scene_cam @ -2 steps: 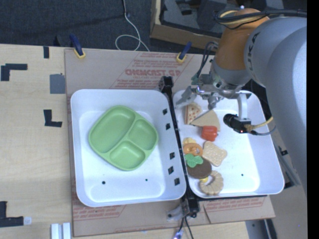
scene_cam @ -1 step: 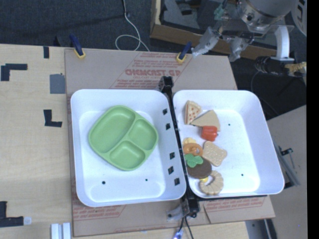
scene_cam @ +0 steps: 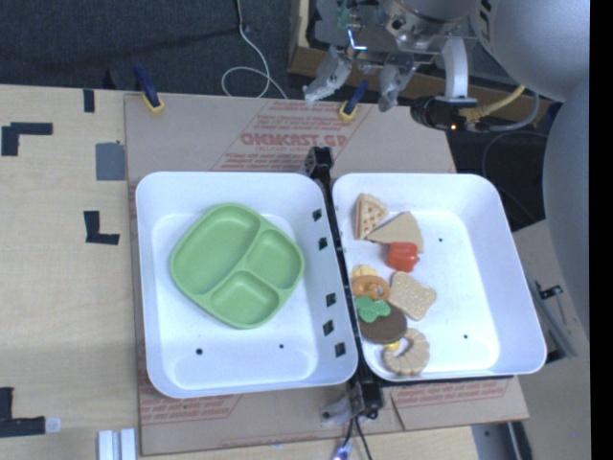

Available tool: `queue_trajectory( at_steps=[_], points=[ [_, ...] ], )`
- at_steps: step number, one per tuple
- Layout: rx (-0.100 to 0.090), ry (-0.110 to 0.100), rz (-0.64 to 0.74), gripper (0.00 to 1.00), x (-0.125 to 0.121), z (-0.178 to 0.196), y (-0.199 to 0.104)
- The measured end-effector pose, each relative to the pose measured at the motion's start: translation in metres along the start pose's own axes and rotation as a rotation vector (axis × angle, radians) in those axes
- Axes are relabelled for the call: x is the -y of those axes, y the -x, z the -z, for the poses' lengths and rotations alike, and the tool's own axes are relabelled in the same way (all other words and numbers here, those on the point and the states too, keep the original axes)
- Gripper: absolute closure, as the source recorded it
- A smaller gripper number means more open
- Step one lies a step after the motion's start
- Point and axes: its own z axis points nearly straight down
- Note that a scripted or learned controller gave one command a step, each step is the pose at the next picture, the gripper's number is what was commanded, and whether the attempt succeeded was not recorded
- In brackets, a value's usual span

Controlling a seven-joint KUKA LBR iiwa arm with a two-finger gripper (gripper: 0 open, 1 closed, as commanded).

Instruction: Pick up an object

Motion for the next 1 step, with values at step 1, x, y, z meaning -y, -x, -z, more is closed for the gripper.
queue_trajectory(
  at_steps=[1],
  points=[
    [0.000,-0.007,0.002,0.00,0.0215,-0.0660,-0.0827]
  ],
)
